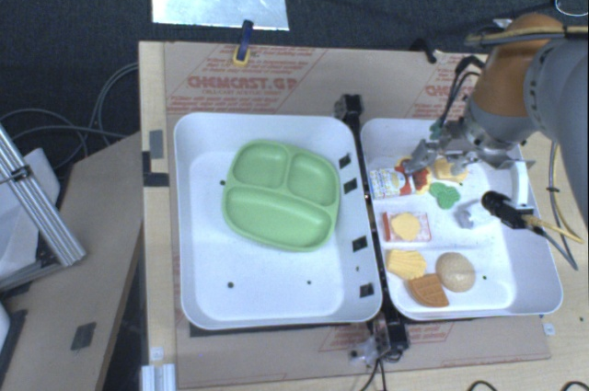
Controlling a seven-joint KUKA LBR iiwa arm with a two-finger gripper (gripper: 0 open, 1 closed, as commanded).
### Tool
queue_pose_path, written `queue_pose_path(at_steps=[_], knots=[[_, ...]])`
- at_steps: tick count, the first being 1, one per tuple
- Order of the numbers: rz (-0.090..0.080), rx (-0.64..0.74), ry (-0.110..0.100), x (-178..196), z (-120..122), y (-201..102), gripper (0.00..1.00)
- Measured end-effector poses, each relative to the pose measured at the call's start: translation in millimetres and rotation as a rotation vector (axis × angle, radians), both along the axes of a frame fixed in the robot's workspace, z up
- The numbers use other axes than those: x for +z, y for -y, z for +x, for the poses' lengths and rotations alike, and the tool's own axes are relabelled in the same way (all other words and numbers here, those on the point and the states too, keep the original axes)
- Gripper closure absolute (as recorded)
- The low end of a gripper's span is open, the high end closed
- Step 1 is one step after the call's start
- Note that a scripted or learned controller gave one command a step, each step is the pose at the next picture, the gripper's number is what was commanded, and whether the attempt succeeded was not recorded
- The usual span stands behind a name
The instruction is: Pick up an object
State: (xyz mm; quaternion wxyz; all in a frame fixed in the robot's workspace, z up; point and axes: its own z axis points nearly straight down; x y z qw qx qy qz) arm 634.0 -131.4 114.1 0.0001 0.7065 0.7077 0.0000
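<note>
Hovering low over the right bin, the gripper sits beside a red toy; its grasp I cannot tell, so centre squarely before lifting

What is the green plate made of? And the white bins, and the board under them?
The green plate looks like smooth moulded plastic: matte, soft-edged, with three pressed-in sections. The white bins look like thin plastic too, with rounded rims and a slight gloss. The board seems to be sheet material under brown paper, since red lettering is printed across it.
</note>
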Motion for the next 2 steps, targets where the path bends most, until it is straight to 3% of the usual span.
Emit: queue_pose_path(at_steps=[1,2], knots=[[-0.001,0.0,0.015,-11.4,5.0,0.1,0.0],[-0.004,0.001,0.021,0.8,6.8,0.9,1.0]])
